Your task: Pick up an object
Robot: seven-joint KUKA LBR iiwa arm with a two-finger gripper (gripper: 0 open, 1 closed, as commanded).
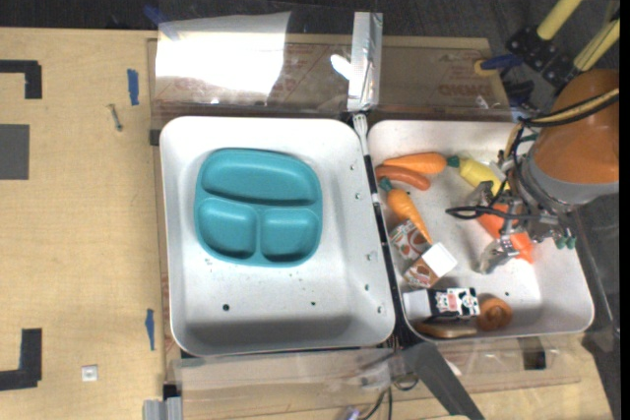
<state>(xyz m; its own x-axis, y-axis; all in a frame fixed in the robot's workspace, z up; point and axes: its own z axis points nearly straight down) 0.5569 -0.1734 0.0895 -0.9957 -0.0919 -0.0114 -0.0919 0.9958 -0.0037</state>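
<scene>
Teal plastic catches your eye first: a three-part tray [260,205] lies in the left bin [187,300]. Your gripper [505,246] is down in the right bin [571,305], near its right wall, above an orange toy [495,224]; you cannot tell whether it is parted or closed. Two carrots [415,169] lie toward the bin's far-left corner, a yellow piece [475,172] beside them, and a small black-and-white carton [454,302] sits near the front edge.

Bench and bins

A tan bench [69,211] is seen bearing two shallow white bins side by side: the left bin [340,172], the right bin [566,295].
</scene>
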